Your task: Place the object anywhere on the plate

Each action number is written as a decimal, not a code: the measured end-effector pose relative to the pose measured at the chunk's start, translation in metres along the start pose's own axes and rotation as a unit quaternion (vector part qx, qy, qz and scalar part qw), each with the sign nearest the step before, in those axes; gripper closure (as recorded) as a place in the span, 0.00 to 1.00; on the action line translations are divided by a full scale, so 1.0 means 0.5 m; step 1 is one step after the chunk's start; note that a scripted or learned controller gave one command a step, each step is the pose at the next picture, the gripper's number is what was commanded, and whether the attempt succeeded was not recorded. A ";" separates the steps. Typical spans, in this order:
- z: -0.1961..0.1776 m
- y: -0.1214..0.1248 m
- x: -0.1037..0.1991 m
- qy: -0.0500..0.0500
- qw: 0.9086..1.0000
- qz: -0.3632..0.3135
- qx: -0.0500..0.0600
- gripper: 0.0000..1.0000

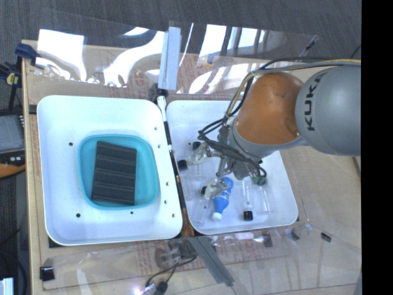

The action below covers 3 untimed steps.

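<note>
Grey metal and an orange band fill the right of the view, where the arm (301,112) reaches in over the right bin (184,121). Next in size are the two shallow white bins side by side on the bench (319,177). The left bin (55,134) holds a light blue plate (147,171) near its middle, and a dark ribbed block (115,173) lies on that plate, slightly tilted.

Below the arm's wrist, the gripper (216,188) hangs low in the right bin, its transparent parts and dark cables spread around it. I cannot tell whether it is clenched or released, because the clear parts blur into the white floor.

The object, a small blue and white tube (221,200), lies on the floor of the right bin just at the gripper's tip, its white cap pointing toward the bin's near edge. Whether it is touched by the gripper is unclear. It is well apart from the plate, with both bins' walls between them.
</note>
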<state>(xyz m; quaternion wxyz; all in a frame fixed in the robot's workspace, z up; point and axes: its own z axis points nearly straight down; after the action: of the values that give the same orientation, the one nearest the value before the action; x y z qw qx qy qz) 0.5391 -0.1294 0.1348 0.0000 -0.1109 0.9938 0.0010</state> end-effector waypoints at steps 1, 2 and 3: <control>-0.082 -0.088 0.085 -0.001 1.000 -0.009 0.001 0.00; -0.211 -0.136 0.137 -0.001 1.000 -0.020 0.002 0.00; -0.375 -0.139 0.126 -0.002 1.000 0.003 0.003 0.00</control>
<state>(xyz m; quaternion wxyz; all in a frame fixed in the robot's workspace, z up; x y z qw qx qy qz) 0.4928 -0.2112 0.3221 0.0019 -0.1075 0.9942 -0.0015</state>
